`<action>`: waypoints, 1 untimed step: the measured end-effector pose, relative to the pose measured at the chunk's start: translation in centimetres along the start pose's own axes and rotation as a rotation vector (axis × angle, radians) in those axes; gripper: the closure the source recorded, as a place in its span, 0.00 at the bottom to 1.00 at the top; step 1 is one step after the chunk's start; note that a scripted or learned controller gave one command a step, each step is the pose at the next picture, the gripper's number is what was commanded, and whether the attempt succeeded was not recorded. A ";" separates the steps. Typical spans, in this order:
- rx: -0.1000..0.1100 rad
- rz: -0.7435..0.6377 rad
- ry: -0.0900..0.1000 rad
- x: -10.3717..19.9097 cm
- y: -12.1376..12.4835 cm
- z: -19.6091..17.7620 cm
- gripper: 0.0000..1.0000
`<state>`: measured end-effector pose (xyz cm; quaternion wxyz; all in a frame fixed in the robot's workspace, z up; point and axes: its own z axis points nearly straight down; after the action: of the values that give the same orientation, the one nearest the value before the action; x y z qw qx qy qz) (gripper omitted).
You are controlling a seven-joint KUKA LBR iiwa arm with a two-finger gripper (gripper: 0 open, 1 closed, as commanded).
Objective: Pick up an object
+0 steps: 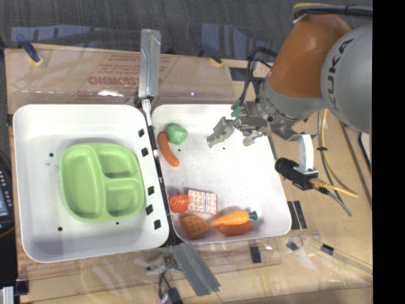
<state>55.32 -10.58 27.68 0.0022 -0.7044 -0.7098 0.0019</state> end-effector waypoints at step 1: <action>0.003 0.068 -0.001 4.4 8.0 8.8 0.00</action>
<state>63.25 -6.07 18.85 0.0027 -0.7283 -0.6853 0.0033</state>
